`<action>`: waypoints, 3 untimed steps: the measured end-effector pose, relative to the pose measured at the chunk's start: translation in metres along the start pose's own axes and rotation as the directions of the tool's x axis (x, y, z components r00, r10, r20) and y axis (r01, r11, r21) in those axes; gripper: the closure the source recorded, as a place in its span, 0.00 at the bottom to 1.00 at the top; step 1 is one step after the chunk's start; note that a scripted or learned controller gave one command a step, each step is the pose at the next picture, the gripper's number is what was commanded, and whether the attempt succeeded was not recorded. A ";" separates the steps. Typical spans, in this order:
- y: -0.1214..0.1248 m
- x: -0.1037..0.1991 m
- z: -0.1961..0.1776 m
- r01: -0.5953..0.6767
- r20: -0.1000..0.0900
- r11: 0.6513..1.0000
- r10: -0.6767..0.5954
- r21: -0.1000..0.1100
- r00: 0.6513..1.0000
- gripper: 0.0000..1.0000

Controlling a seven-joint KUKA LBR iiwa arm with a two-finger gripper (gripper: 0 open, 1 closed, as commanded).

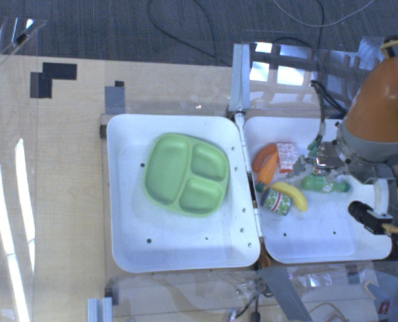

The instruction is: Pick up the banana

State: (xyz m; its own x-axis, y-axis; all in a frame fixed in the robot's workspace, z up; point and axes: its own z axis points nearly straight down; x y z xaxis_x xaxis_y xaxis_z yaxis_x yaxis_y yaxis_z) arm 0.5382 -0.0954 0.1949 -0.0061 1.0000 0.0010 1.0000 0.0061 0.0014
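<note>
**Figure: End effector poised over the right bin, banana not yet grasped**

Two shallow white bins sit side by side on the counter (pixel 64 200). The left bin (pixel 125 247) holds a green divided tray (pixel 186 174), lying flat near its centre and well apart from the clutter. The right bin (pixel 319 243) carries all the small items, crowded toward its far left part. The banana (pixel 290 194), the object to be picked up, lies flat on the bin floor, running from upper left to lower right. Its left end touches a small green-labelled can (pixel 276 202), and a green bottle (pixel 325 184) lies just beside it to the right. Behind these are an orange rounded item (pixel 264 165) and a red-and-white packet (pixel 287 155).

The arm (pixel 380 113) reaches in from the right, and its end effector (pixel 317 159) hangs above the bottle and just behind the banana. Whether it is open or closed cannot be told here, since the metal parts blur into the items beneath. Nothing is seen between them, so the banana appears to rest free.

By judgement, the approach is at an early stage. The close neighbours leave little room, so a descent slightly off target would likely strike the bottle or can instead.
</note>
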 end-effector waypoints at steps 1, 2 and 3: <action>-0.005 -0.010 0.106 0.133 0.003 0.991 -0.133 -0.012 0.991 0.00; -0.002 -0.008 0.093 0.135 0.004 0.991 -0.135 -0.019 0.991 1.00; 0.061 0.042 0.009 0.182 0.002 0.983 -0.182 -0.005 0.983 1.00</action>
